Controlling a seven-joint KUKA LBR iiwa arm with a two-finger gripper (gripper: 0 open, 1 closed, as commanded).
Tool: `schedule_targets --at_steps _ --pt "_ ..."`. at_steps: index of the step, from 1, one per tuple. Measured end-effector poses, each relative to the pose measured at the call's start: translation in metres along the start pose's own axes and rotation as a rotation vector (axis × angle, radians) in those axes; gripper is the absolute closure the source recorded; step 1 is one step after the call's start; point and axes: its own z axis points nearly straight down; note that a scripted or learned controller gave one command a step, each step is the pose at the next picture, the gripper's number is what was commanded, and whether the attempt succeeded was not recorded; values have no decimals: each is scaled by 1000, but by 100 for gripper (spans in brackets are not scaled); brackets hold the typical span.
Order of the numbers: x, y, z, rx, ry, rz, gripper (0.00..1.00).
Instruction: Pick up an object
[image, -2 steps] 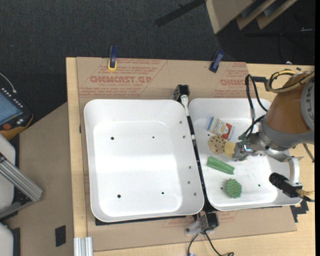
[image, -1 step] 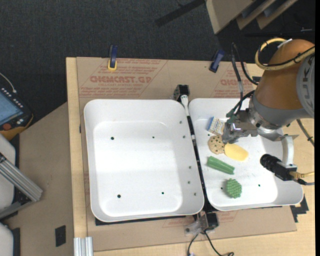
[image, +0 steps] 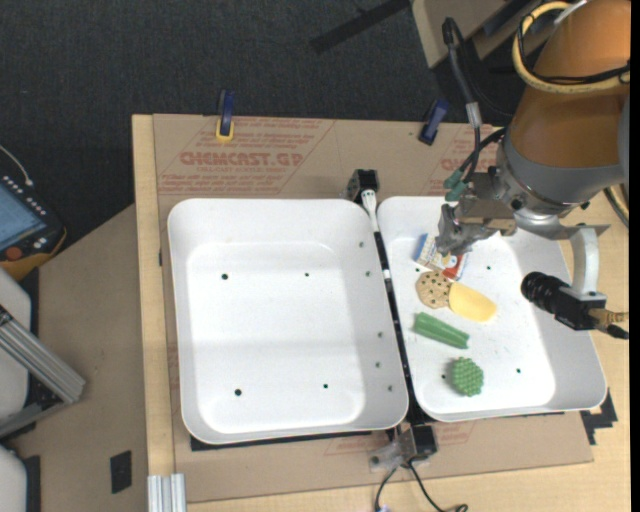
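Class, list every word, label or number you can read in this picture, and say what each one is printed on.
"CHEMCAST GP": red print on the brown board under the bins, seen reversed; the smaller lines below it are too blurred to read.
The small blue, white and red packet below the gripper: print too small to read.

Arm (image: 575, 90) cut off at top and right edges. Gripper (image: 452, 240) covers part of blue-white-red packet (image: 428, 252); packet label too small to read. Blue-screened device (image: 22, 222) at left edge cropped. Desk (image: 150, 300) corner cropped at bottom.
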Motion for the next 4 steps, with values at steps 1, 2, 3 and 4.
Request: schedule_targets --at_steps 1,2,3,4 --pt "23 12 -60 4 -1 5 100" --pt "76 5 -43 18 0 3 100" --pt "39 -53 54 29 -4 14 100" --pt "-43 -51 77 19 -5 19 100"
